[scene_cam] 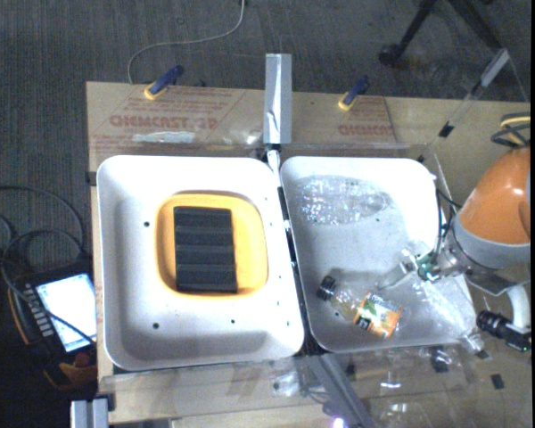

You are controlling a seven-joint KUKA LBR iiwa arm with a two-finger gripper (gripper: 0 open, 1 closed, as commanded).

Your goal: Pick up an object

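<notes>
The bench (160, 114), a board with faint red lettering and two blue-and-yellow clamps at its far edge, carries the two white bins side by side. The left bin (125, 328) lies well away from the fingers, on the far side of the divider, and holds a yellow tray (168, 248) with a black ribbed block (204, 249) set inside it.

The right bin (339, 328) is the one the arm (504, 212) reaches over; the orange band shows large at the right edge, with the grey wrist below it. A sheet of crumpled clear plastic (343, 199) lies in the far part of this bin, up and to the left of the fingers and apart from them.

A small clear bottle (361, 308) with a dark cap and an orange-and-green label lies on its side near the front of the right bin, down and to the left of the fingers, near them but not touching.

The gripper (421, 267) sits low at the right side of the right bin, its tip a small metallic and greenish cluster. Whether its fingers are spread or closed cannot be told; nothing is visibly between them.
</notes>
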